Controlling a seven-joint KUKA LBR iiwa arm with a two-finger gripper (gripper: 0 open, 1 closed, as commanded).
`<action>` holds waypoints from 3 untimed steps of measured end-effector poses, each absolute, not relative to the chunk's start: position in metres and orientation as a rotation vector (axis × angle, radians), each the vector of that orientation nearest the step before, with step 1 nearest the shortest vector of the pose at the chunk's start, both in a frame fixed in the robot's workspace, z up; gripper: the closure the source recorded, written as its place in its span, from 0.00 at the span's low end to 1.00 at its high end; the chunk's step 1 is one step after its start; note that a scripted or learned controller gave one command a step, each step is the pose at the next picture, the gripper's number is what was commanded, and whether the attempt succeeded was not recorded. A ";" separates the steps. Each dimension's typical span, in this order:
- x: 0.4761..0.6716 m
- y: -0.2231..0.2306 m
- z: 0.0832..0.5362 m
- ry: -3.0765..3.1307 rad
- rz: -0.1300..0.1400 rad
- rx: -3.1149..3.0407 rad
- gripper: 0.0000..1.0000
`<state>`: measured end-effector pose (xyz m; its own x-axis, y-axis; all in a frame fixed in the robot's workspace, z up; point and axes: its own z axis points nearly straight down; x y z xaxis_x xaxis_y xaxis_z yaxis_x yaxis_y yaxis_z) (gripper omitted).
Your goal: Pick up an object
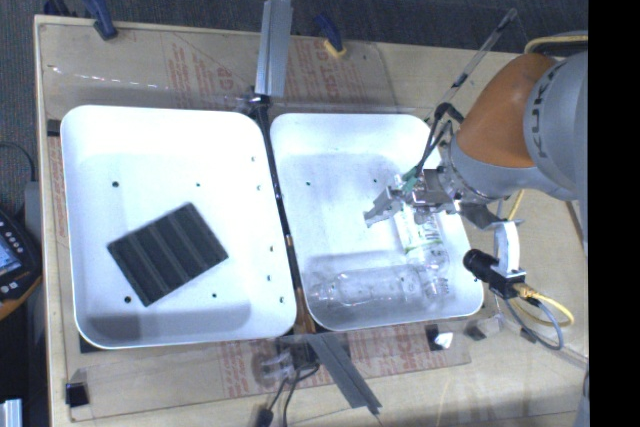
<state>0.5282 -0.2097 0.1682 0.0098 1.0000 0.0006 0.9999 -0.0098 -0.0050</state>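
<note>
Nearest us, a clear plastic bottle (375, 288) lies along the front wall of the right white bin (330, 140), long axis left-right. Just behind it, the pincer (415, 205) hovers; we cannot tell its opening.

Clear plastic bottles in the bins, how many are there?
2, both in the right bin: one bottle lies along its near edge, another sits just under the gripper. More may hide beneath the arm.

I see open floor at the right bin's (300, 215) nine o'clock; a clear bottle (375, 287) blocks six o'clock.
</note>
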 end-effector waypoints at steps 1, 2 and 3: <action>0.552 -0.175 0.170 -1.728 0.002 -2.621 0.00; 0.518 -0.202 0.271 -1.857 0.000 -2.533 0.00; 0.536 -0.201 0.225 -2.000 0.003 -2.416 0.00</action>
